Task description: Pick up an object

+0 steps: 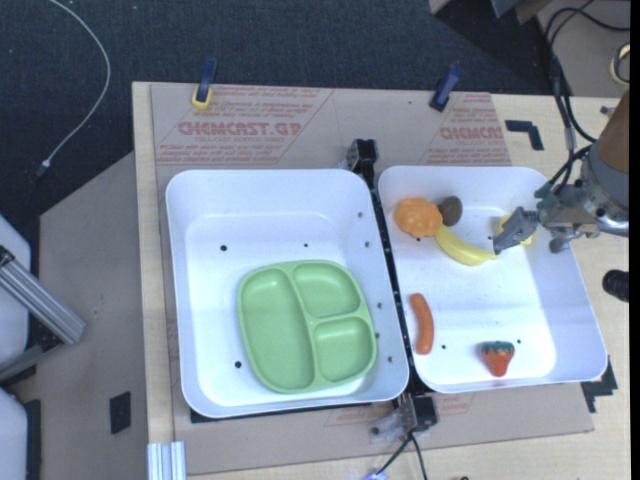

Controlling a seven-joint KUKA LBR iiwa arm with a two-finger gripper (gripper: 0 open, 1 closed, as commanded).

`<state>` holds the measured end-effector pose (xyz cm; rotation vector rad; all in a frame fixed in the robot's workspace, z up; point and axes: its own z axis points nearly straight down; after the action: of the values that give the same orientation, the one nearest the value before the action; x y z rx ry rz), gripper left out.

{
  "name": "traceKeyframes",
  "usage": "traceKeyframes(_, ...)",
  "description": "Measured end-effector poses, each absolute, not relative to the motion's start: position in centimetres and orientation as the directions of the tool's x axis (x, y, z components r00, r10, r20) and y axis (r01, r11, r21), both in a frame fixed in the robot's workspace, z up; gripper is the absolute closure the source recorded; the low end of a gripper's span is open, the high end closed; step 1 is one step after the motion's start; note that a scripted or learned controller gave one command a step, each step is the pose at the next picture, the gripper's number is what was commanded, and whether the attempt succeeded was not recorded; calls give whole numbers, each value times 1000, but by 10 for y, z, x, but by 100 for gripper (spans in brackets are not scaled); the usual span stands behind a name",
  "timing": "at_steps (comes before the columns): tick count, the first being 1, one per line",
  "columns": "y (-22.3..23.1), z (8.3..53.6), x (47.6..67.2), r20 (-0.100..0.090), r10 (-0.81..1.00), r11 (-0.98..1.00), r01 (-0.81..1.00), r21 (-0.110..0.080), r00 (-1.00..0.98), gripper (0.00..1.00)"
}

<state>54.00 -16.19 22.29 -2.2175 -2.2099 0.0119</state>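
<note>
A board-covered tabletop (300, 118) over dark carpet carries two white bins side by side. The left bin (200, 218) holds a green divided plate (305, 323). My gripper (520, 230) reaches over the right bin (570, 318) from its right rim; whether it is apart or together I cannot tell. Just beside it lies a banana (462, 250), touching an orange (418, 216) with a dark lump (451, 209) behind. A sausage (422, 323) hugs the left wall, a strawberry (497, 356) the near edge; open floor lies between.

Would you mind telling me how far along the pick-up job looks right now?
Nothing is lifted yet: the banana, orange, sausage and strawberry all lie in the right bin. The pincer sits low by the banana's end. The grasp and lift remain.
</note>
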Motion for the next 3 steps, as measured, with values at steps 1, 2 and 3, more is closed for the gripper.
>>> traceKeyframes(1,-161,230,543,0,1000,0,1000,0,0,0)
traceKeyframes(2,-165,167,540,2,1000,-1,1000,-8,1,0)
traceKeyframes(3,-164,102,536,3,1000,-1,1000,-8,1,0)
